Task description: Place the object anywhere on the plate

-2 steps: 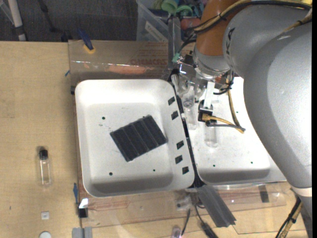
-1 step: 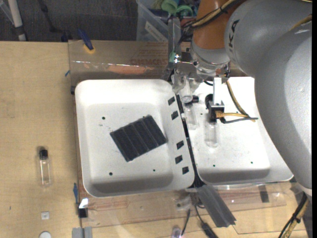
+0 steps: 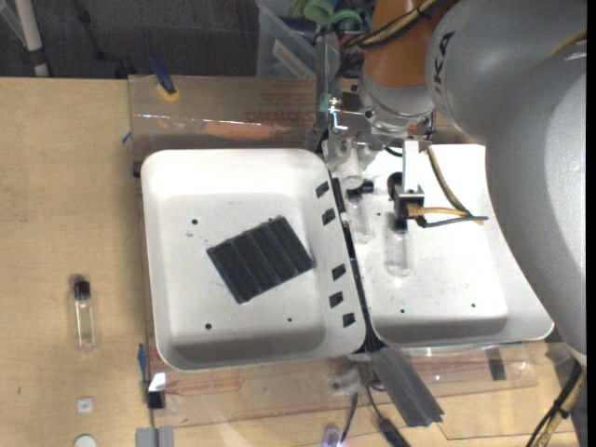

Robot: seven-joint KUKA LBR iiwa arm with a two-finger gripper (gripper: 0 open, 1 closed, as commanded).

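Small clear black-capped vial [image 3: 84,313] on desk [image 3: 56,175], well left of left bin [image 3: 233,170]; clear tub [image 3: 298,17] of coloured bits behind that bin.

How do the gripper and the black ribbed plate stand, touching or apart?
Apart. The camera view shows the gripper over the right bin and the black ribbed plate lying in the left bin, with both bins' rims between them.

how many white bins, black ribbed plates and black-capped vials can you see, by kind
white bins: 2 (left, right)
black ribbed plate: 1, lying in the left one
clear vial with black cap: 1, on the bench to the left of both
total: 4
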